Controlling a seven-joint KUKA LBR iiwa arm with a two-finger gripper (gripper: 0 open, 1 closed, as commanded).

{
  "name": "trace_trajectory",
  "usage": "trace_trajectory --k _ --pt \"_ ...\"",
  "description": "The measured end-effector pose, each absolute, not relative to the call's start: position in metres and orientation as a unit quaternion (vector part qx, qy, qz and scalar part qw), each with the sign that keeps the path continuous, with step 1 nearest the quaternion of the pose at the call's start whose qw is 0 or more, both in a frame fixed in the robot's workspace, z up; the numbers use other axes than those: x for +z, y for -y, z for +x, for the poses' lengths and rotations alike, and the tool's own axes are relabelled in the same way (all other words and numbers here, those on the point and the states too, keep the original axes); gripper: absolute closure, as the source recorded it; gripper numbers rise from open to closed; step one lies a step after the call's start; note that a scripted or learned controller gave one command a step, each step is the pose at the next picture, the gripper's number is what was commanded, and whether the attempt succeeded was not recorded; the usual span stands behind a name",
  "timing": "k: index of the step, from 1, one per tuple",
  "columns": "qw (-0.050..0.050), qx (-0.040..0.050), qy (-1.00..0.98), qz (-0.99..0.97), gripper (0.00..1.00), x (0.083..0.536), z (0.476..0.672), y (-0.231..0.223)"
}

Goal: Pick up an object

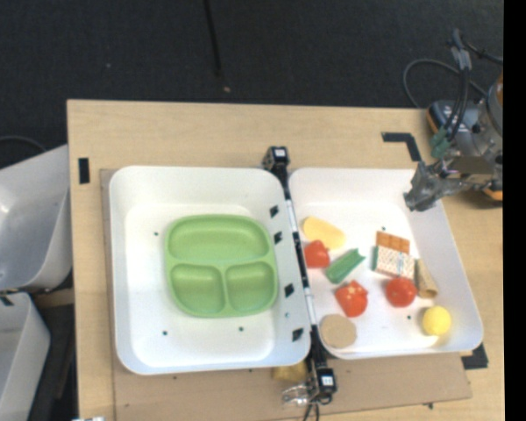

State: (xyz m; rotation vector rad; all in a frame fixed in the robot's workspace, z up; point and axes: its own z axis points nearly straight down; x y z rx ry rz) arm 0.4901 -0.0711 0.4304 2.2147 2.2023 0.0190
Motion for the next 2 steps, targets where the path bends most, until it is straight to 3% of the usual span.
trace_trajectory --k 1,2 --pt "0.003 0.0031 -0.709 0.705 1.00 0.495 0.490 0.010" --pt "-0.002 -0.0022 -0.710 0.704 1.00 0.410 0.490 -0.060"
